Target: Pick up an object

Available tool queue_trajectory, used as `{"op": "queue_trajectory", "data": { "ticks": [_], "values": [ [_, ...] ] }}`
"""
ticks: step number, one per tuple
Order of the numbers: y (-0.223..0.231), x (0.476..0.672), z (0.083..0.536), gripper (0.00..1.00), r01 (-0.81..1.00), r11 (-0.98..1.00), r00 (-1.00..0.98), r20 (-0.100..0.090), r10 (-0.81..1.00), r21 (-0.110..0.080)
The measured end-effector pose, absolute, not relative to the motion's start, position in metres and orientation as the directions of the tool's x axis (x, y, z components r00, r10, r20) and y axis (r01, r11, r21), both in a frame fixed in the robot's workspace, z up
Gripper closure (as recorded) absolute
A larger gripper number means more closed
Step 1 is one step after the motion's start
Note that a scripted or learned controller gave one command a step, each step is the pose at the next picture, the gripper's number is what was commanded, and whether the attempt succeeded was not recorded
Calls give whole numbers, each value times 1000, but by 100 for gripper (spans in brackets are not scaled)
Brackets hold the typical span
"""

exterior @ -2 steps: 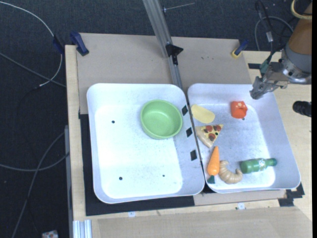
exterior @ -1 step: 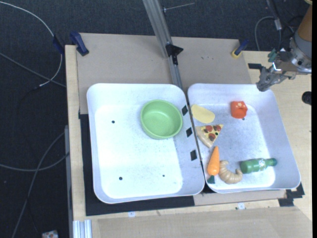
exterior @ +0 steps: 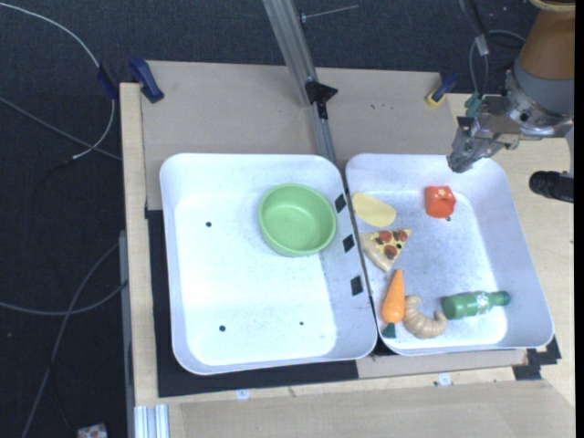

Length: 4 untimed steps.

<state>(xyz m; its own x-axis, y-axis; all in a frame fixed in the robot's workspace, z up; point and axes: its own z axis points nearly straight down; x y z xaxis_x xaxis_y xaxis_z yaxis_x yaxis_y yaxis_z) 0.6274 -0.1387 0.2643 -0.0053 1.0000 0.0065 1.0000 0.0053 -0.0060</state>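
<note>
I see both bins (exterior: 246, 354) as smooth white plastic w/ fine dark speckles, slight sheen. Green bowl (exterior: 297, 219) looks matt plastic. Counter (exterior: 228, 108) reads as pale, matt wood board. Slanted pole (exterior: 287, 26) is brushed metal. Green bottle (exterior: 474, 304) looks glossy.

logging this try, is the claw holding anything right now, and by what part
Nothing is held. The claw hangs over the right bin's far rim, apart from the red pepper.
</note>
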Motion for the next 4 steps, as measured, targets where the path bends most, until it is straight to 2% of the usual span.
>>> {"op": "queue_trajectory", "data": {
  "ticks": [3,4],
  "values": [
    [20,628,251,100,1000,5,-5,5,1000,-16],
    [68,620,239,100,1000,5,-5,4,1000,-16]
  ]
}}
